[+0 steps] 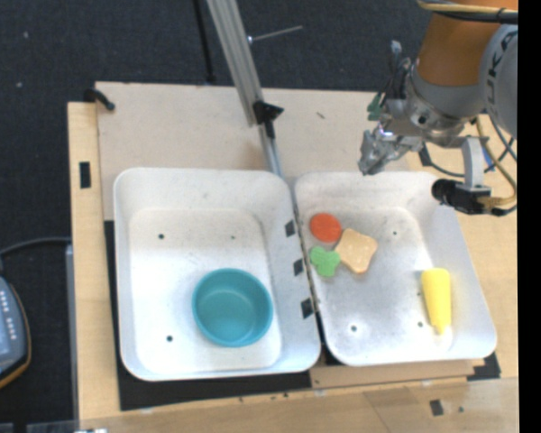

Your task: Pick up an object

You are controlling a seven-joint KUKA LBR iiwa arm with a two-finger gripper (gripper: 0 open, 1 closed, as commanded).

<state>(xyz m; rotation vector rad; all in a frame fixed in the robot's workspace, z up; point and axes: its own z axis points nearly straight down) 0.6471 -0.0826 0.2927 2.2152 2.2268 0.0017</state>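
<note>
Camera view, from above at a slant. I see the arm (464, 25) entering from the right, orange band above the wrist, with the claw (375, 156) hanging over the far rim of the right bin (392, 341). I cannot tell how the claw stands, wide or narrow; its tip is small and dark against the worktop (180, 124). I see nothing between its tips.

Right bin, contents: a red-orange round piece (325, 227) near the bin's left wall; a green piece (325, 261) just below it in the picture, close to the same wall; a tan piece (357, 250) touching or nearly touching both, on their right. These three form one cluster in the bin's left half. A yellow piece (436, 298), elongated, lies well apart from the cluster near the right wall, its long axis running roughly toward and away from the camera. All four lie on the bin floor, none lifted.

Left bin (144, 242): one teal bowl (233, 308), upright, mouth open to the camera, in the near right part of the bin.

A metal post (239, 57) rises slanted from behind the seam between the bins. A handheld control unit (0, 332) sits at the picture's left edge, off the worktop.
</note>
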